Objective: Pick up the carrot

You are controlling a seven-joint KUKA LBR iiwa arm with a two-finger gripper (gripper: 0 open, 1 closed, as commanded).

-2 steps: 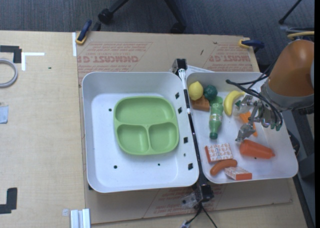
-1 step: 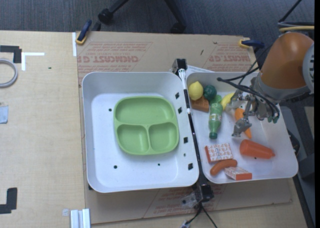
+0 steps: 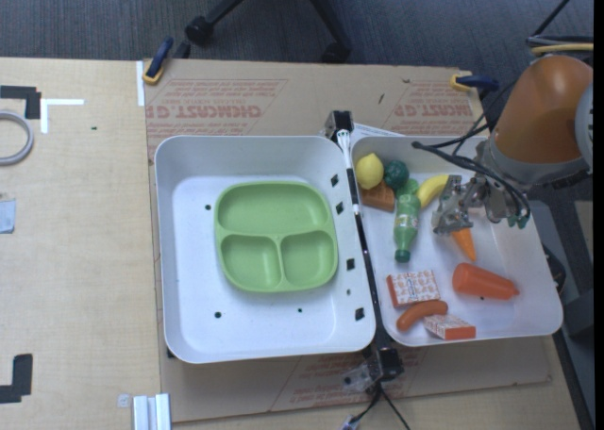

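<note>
**Arm and gripper pose**

The arm (image 3: 543,112) enters from the right edge of the camera view, its orange band uppermost and the grey wrist below it. The wrist angles down and to the left. The gripper (image 3: 455,216) hangs at the wrist's lower end, its fingers pointing downward, cables looped alongside.

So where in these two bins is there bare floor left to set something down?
Left bin: bare floor rings the green plate, widest at the front. Right bin: crowded; the gripper sits over the small carrot, with one bare patch between the green bottle and that carrot.
</note>
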